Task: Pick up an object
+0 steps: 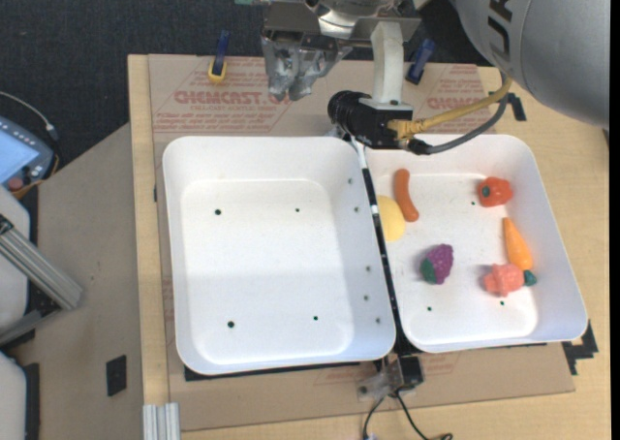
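hovering beyond the left bin [184,235], the gripper [294,75] holds nothing, its opening unclear; it should centre over the purple grapes [438,262] before descending.

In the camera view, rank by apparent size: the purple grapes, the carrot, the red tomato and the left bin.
1. left bin, by far
2. carrot
3. purple grapes
4. red tomato, though grapes and tomato look close, so that order is unsure.

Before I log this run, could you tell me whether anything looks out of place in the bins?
Nothing stands out. The toy foods, among them the purple grapes and the carrot, lie loose inside the right bin; none spilled.
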Available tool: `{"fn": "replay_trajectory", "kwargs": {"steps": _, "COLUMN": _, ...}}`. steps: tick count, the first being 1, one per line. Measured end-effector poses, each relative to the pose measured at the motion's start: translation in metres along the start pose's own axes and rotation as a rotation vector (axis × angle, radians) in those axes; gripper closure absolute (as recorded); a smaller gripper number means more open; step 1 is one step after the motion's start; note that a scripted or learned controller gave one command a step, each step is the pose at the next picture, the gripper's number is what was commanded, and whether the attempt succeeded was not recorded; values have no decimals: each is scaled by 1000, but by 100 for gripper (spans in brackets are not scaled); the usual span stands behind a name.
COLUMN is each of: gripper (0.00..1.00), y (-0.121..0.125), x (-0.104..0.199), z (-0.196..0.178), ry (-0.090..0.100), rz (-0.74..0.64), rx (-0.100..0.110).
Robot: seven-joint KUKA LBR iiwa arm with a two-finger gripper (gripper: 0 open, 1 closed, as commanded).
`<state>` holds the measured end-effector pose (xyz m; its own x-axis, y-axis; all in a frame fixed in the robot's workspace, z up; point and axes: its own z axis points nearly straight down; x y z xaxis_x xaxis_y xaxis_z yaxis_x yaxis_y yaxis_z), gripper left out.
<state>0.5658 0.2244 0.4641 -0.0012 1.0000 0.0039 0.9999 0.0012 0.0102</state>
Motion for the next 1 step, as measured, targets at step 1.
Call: {"fn": "replay_trajectory", "kwargs": {"steps": 1, "gripper": 100, "y": -9, "x": 0, "z": -23, "ry": -1, "rz": 0, "rx": 5}}
